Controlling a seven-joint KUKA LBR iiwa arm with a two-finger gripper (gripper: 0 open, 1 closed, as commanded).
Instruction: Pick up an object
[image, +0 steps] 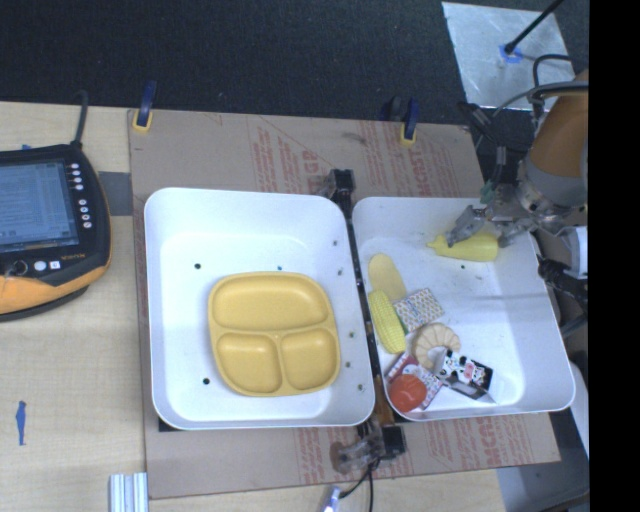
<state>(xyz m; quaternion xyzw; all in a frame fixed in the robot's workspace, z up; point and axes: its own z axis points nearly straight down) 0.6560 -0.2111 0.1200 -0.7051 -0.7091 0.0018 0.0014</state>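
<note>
My gripper (489, 229) hangs at the back right of the right bin (520, 330), its grey fingers (461, 230) spread open just above a yellow wedge-shaped piece (466, 248). The wedge lies on the bin floor, and it is not gripped. Further forward in the same bin lie a pale yellow oval piece (384, 272), a corn cob (386, 321), a checkered packet (418, 308), a beige ring-shaped item (435, 342), a red round item (405, 393) and a black-and-white packet (467, 376).
The left bin (175, 300) holds a yellow divided plate (272, 332). A tablet pendant (42, 225) rests on the bench at the far left. The two bins meet at a shared wall (356, 300). Cables and the arm's body stand at the right edge.
</note>
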